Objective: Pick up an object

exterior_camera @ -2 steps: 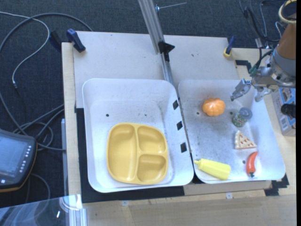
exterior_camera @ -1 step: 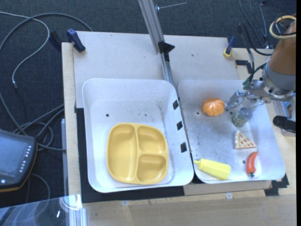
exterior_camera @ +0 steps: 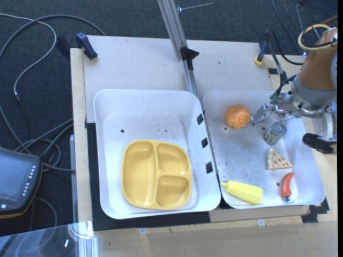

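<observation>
The right bin (exterior_camera: 230, 159) holds several items: an orange ball (exterior_camera: 237, 116), a small green and grey object (exterior_camera: 273, 134), a tan triangular wedge (exterior_camera: 278, 160), a red pepper (exterior_camera: 288, 186) and a yellow oblong piece (exterior_camera: 244, 191). My gripper (exterior_camera: 269, 116) hangs over the upper right part of this bin, just right of the orange ball and directly above the green and grey object. The arm's grey wrist and orange band rise from it toward the right edge. I cannot tell whether it touches either item.
The left bin (exterior_camera: 107, 111) holds a yellow divided plate (exterior_camera: 157, 174). A slanted metal pole (exterior_camera: 174, 20) comes down to the gap between the bins. Cables lie on the dark floor to the left and behind the bench.
</observation>
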Controlling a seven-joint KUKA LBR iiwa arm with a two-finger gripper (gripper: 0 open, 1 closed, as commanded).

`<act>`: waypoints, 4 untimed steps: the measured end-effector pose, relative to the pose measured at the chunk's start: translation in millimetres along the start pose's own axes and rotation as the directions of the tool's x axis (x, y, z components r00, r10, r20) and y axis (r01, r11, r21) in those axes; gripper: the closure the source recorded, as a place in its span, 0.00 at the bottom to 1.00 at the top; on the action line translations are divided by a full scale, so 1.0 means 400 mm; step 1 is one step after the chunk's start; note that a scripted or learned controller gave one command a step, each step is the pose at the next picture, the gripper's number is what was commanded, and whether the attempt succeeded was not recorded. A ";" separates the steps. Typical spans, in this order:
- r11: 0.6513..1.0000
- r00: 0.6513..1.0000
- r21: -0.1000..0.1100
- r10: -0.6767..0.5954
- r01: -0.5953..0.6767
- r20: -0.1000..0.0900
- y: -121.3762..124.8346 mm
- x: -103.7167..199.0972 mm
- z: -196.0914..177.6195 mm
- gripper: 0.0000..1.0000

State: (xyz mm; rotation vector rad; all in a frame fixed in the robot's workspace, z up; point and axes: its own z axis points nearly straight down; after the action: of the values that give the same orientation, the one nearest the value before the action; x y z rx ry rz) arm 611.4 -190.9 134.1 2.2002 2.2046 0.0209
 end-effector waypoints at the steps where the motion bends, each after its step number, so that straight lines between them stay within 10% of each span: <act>1: 1.000 1.000 -0.006 -0.001 0.001 0.003 0.005 -0.001 -0.027 1.00; 4: 1.000 1.000 0.024 0.000 0.000 -0.008 0.017 0.031 -0.329 1.00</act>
State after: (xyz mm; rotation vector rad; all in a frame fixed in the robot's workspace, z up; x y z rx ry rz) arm 614.3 -177.3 265.8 2.2160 2.2207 0.0037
